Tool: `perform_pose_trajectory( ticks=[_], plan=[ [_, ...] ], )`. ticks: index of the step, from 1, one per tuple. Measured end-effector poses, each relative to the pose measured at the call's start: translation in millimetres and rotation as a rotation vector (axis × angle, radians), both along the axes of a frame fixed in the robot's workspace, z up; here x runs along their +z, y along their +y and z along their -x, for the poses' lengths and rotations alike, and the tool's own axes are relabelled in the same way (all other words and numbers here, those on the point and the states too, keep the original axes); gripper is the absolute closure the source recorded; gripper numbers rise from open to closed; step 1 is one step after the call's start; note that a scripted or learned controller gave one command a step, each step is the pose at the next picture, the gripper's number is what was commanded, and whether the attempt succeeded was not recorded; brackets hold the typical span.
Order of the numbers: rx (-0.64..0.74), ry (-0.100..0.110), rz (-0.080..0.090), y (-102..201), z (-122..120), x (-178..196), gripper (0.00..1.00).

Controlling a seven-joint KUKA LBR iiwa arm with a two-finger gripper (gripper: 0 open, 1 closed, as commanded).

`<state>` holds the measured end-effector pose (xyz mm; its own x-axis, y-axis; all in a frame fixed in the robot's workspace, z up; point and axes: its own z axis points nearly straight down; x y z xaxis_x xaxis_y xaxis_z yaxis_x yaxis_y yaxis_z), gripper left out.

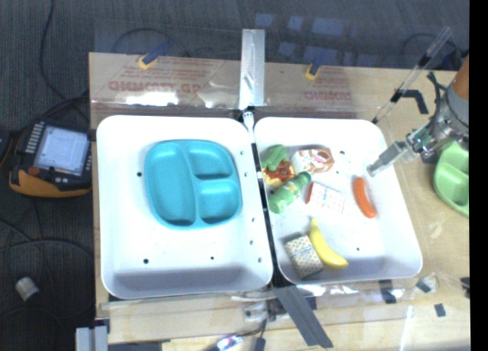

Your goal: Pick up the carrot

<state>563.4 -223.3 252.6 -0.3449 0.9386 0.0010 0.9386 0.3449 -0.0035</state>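
The carrot [364,195] is a small orange piece lying near the right wall of the right bin [396,244], pointing roughly toward and away from the camera. My gripper [379,163] reaches in from the right at a slant. Its tip hangs just above and to the right of the carrot's far end, apart from it. Nothing is seen held in it.
The right bin also holds a banana [326,246], a tan block [303,255], a white card [326,198], green vegetables [284,195] and a red-and-white packet [313,160]. A blue divided plate [194,181] lies in the left bin [122,265]. A green object [455,174] sits outside on the right.
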Motion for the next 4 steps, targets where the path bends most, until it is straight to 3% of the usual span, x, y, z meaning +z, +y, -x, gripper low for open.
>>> perform_pose_trajectory(
  ticks=[1, 2, 3, 4],
  plan=[
    [-0.207, 0.002, -0.001, 1.1, -24.2, -44.7, 0.00],
    [-0.345, 0.008, -0.006, 5.5, 7.0, -139.2, 0.00],
    [-0.353, -0.020, -0.012, 8.0, 12.6, -155.6, 0.00],
    [-0.083, 0.003, -0.002, 82.6, 50.9, -112.2, 0.00]
  ],
)
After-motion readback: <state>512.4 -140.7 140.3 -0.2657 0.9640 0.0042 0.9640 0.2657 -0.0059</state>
